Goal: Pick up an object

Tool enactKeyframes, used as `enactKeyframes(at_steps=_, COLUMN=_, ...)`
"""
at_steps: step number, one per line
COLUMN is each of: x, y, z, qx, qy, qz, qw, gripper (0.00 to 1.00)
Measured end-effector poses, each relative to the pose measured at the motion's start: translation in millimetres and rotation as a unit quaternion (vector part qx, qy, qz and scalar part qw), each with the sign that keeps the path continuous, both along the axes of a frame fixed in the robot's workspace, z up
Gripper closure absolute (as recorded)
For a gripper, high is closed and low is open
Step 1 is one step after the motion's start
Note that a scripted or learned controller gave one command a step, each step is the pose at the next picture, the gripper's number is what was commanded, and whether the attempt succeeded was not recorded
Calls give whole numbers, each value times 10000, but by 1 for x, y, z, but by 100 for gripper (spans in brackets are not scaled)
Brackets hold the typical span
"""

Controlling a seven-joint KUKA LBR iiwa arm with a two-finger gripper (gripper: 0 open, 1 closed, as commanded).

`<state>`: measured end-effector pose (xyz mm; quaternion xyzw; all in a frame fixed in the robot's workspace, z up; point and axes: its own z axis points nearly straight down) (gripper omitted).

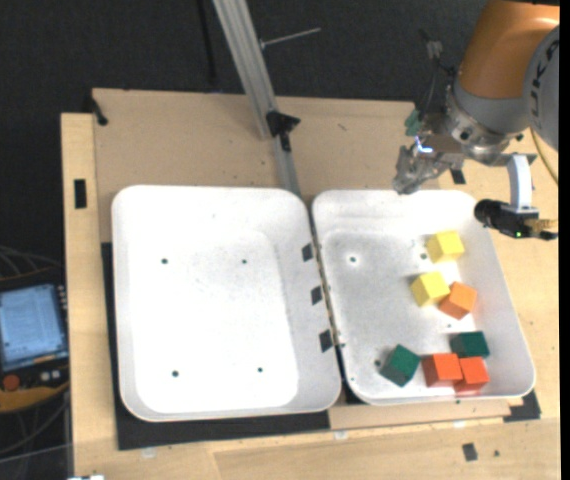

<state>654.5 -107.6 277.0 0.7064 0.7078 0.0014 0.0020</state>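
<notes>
The right bin [365, 298] holds several small blocks along its right side. Two yellow blocks [445, 245] [429, 288] lie near the top right, with an orange block [458, 299] beside the lower one. Two green blocks [400, 365] [470, 344] and a pair of orange-red blocks [455, 370] sit near the front right corner. My gripper [412, 175] hangs above the bin's far rim, up and left of the blocks, with nothing visible between its fingers.
The left bin [215, 298] lies beside the right one, joined by black clips. A slanted metal pole [250, 68] rises behind the bins. A teach pendant [20, 333] rests off the bench at the left.
</notes>
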Motion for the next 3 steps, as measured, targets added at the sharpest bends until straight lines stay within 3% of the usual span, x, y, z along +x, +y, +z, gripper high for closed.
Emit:
enactKeyframes(at_steps=1, x=-5, y=61, z=-6, qx=6, qy=23, qz=22, qw=10000, gripper=100)
enactKeyframes(at_steps=3, x=-11, y=155, z=-32, qx=3, qy=36, qz=20, qw=10000, gripper=100)
